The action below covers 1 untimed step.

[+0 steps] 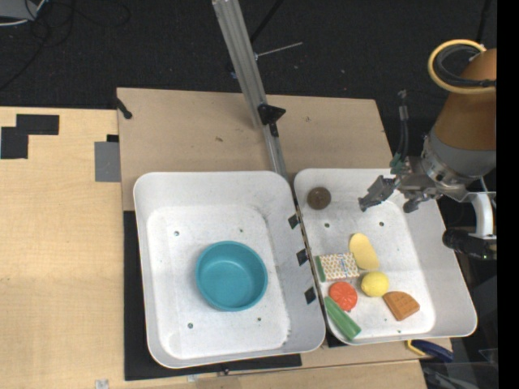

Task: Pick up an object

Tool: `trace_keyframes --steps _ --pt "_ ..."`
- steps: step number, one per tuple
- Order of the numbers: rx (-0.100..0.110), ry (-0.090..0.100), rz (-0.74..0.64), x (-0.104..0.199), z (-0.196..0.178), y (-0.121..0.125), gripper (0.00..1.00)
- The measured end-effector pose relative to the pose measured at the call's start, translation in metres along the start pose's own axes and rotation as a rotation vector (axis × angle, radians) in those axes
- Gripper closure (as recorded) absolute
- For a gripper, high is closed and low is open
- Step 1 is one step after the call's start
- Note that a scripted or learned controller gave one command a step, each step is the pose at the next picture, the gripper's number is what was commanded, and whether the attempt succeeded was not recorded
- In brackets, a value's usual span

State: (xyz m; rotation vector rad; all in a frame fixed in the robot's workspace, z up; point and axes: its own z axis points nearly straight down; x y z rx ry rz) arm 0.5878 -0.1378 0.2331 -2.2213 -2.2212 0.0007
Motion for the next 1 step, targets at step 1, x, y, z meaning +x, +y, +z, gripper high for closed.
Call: trace_keyframes --steps 1 --pt "0.005 0.001 -0.001 0.0032 0.0627 -0.0008 0.0"
